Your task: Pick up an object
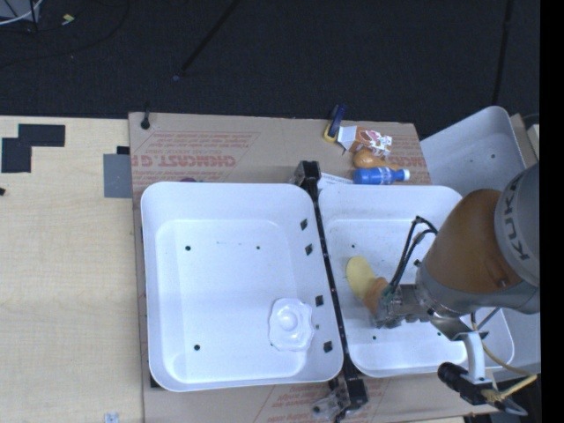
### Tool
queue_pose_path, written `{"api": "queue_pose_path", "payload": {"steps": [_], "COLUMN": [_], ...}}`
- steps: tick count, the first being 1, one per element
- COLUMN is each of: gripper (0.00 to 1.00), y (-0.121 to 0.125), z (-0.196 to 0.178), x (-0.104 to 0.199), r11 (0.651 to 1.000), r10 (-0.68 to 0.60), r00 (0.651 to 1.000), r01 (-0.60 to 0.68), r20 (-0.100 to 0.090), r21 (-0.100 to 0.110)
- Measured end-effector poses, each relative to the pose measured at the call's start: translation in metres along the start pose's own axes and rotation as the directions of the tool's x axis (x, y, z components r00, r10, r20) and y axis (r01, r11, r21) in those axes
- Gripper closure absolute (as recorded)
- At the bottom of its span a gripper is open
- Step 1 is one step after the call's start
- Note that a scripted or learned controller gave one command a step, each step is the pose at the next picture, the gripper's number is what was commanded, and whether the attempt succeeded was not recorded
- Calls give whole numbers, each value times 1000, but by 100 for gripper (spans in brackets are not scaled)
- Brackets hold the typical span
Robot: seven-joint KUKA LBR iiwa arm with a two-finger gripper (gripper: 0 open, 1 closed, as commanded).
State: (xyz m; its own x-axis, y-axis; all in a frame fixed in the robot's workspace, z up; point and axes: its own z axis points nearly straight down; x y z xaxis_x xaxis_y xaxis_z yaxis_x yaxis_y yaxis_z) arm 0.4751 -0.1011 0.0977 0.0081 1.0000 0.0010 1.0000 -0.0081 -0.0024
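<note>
A pale yellow object (359,274) with an orange-brown end (376,292) lies in the right bin (388,205), near the divider. My gripper (389,311) is low in that bin, right at the orange-brown end of the object, with the arm's orange band (467,245) above it. The arm hides where the gripper meets the object. In the left bin (220,201) a clear round plastic lid or cup (290,322) sits near the front right corner.
Behind the bins on the cardboard lie a blue bottle (380,175), an orange-brown item (366,158), a red-and-white packet (374,139) and a blue-and-yellow tool (334,123). A black clip (307,174) joins the bins at the back.
</note>
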Motion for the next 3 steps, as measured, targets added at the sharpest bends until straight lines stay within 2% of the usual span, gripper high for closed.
{"api": "queue_pose_path", "payload": {"steps": [1,2,3], "gripper": [100,100,100], "y": [85,56,1], "z": [-96,-223,-424], "x": [65,34,50], "r11": [1000,1000,1000], "r10": [-17,-6,-9], "r00": [1000,1000,1000], "r01": [17,6,9], "r20": [-1,2,0], "r21": [-15,-14,-19]}}
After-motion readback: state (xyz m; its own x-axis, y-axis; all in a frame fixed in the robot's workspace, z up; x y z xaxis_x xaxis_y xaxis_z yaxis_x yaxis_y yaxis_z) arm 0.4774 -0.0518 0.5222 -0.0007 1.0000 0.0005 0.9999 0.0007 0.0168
